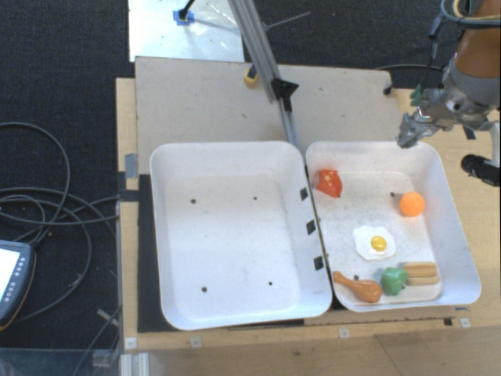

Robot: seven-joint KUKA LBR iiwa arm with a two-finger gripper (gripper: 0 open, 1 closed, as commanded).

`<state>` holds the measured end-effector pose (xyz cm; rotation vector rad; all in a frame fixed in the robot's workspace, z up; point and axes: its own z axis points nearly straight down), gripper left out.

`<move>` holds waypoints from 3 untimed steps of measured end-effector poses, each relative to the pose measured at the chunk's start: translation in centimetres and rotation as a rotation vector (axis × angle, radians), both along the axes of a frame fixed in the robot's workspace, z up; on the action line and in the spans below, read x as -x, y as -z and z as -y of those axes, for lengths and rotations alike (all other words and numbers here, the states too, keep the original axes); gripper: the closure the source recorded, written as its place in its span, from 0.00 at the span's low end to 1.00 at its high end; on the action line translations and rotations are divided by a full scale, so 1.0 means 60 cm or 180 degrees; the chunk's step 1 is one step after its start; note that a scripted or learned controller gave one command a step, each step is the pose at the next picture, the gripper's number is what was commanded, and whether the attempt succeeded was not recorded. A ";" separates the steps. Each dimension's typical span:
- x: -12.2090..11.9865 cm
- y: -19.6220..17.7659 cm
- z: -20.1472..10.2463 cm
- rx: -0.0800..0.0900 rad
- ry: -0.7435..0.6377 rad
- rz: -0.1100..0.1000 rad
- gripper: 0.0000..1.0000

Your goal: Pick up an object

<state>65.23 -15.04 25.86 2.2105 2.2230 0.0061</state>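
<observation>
The right bin (pixel 450 210) holds a red strawberry-like piece (pixel 329 182) at its far left, an orange ball (pixel 412 204) toward the right, a fried egg (pixel 375 243) in the middle, and a chicken drumstick (pixel 358 286), a green vegetable (pixel 394 279) and a hot dog bun (pixel 421 272) along the near edge. My gripper (pixel 409 135) hangs over the bin's far rim at the upper right, above and apart from the orange ball. Nothing shows between its fingers.
The left bin (pixel 168 210) sits beside the right one, divided by a rim with black clips (pixel 310 226). A slanted metal pole (pixel 262 45) crosses the back of the bench. Cables and a tablet (pixel 12 276) lie off the bench at left.
</observation>
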 end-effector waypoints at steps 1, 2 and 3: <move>0.042 -0.005 -0.094 -0.0013 -0.0013 -0.0020 1.00; 0.066 -0.009 -0.184 -0.0013 -0.0015 -0.0024 1.00; 0.101 0.015 -0.253 -0.0012 -0.0011 -0.0030 1.00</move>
